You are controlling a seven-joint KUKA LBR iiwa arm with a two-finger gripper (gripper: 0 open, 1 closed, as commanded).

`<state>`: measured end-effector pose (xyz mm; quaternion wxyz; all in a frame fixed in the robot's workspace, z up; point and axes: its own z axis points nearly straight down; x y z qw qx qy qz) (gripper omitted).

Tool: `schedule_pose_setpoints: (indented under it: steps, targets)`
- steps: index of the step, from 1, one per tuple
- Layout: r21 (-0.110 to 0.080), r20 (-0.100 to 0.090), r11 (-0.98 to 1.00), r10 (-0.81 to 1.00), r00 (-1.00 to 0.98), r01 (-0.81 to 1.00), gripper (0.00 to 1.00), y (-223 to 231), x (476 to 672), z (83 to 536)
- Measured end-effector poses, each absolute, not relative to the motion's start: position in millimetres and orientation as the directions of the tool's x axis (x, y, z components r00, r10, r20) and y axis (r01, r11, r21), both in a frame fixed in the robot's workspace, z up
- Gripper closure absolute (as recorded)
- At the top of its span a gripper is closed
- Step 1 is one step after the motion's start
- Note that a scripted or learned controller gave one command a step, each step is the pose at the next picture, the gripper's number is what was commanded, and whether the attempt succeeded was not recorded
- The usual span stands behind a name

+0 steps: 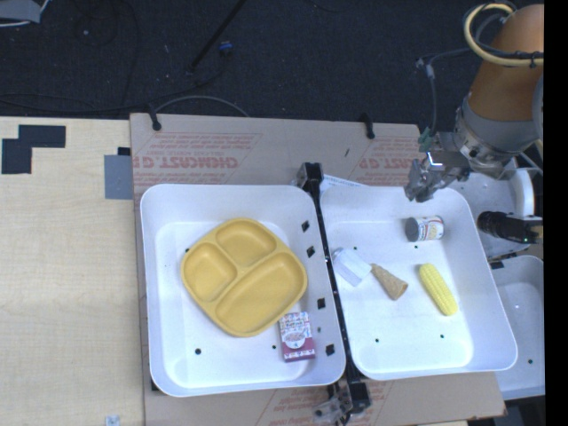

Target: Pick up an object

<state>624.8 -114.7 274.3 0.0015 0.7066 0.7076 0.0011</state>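
In the right bin (484, 327) lie a small can (426, 229) on its side, a yellow corn cob (437, 288), a tan wedge (390, 281) and a small white piece (351, 266). My gripper (421, 187) hangs over the bin's far edge, just above and slightly left of the can, apart from it. Nothing shows between its fingers. The left bin (160, 327) holds a yellow divided plate (243, 275) and a small red box (296, 336).
A black divider (321, 264) runs between the two bins. Brown cardboard (240, 153) lies behind them and a wooden bench top (62, 273) stretches to the left. White hardware (519, 220) stands at the right of the right bin.
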Motion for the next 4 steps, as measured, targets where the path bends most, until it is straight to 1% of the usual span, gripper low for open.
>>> schedule_pose_setpoints:
  steps: [1, 2, 3, 4]
  targets:
    - [-0.001, 0.000, 0.003, 1.000, -0.003, 1.000, 1.00, -115, 625.0, 281]
    - [-0.005, 0.002, 0.004, 1.000, -0.004, 1.000, 1.00, -62, 615.9, 260]
    - [-0.005, 0.001, 0.004, 1.000, -0.004, 1.000, 1.00, -4, 612.4, 248]
    - [-0.005, 0.002, 0.004, 1.000, -0.004, 1.000, 1.00, 39, 607.4, 242]
